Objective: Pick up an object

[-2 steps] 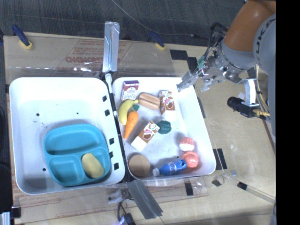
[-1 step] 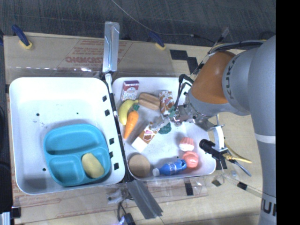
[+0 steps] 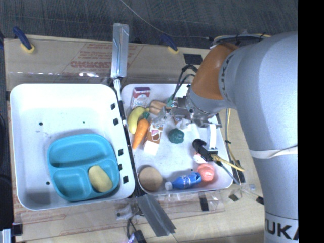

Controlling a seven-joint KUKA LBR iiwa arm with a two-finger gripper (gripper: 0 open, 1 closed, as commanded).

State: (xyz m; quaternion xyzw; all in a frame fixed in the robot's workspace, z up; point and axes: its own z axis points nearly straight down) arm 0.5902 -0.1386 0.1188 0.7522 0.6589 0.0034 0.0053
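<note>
The right bin (image 3: 178,158) holds a banana (image 3: 134,118), a carrot (image 3: 140,133), a bread roll (image 3: 157,106), a small carton (image 3: 141,95), a brown-and-white box (image 3: 154,137) and a teal lump (image 3: 175,135). Along its near wall lie a brown ball (image 3: 150,178), a blue bottle (image 3: 185,181) and a pink-red fruit (image 3: 206,172). My gripper (image 3: 169,113) hangs low in the middle of this bin, just right of the bread roll and above the teal lump. The wrist hides its tips.
The left bin (image 3: 30,100) carries a blue divided plate (image 3: 76,153) with a yellow potato-like piece (image 3: 100,178) in its near right compartment. A metal bar (image 3: 119,49) stands up between the bins at the back. The grey arm covers the right bin's far right side.
</note>
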